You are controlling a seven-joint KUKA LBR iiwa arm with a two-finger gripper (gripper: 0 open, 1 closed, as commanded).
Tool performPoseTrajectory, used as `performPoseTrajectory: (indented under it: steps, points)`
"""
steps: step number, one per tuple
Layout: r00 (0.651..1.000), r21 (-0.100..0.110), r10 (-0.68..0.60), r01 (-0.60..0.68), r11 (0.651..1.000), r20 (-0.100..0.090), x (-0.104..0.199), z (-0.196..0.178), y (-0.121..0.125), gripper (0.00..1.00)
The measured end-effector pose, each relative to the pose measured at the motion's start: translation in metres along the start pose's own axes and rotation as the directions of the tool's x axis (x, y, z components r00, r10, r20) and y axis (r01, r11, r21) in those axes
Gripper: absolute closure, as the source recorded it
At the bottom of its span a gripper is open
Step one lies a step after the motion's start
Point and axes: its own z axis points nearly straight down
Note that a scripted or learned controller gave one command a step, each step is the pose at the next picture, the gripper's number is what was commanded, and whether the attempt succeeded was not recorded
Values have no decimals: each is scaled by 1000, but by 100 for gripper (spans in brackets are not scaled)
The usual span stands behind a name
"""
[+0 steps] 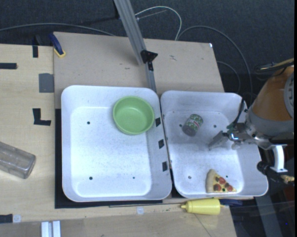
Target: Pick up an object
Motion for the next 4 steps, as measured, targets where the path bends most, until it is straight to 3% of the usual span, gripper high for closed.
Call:
performPoseTrajectory:
  steps: [1, 2, 3, 4]
  points:
    - [1000, -7, 0, 0, 1000, 3, 0, 28, 1, 0]
    - [1000, -7, -1, 1, 1000, 1, 1, 17, 1, 100]
    - [1000, -11, 1, -1, 1000, 4, -6, -40, 7, 100]
    - [1000, -11, 0, 0, 1000, 3, -5, -92, -2, 100]
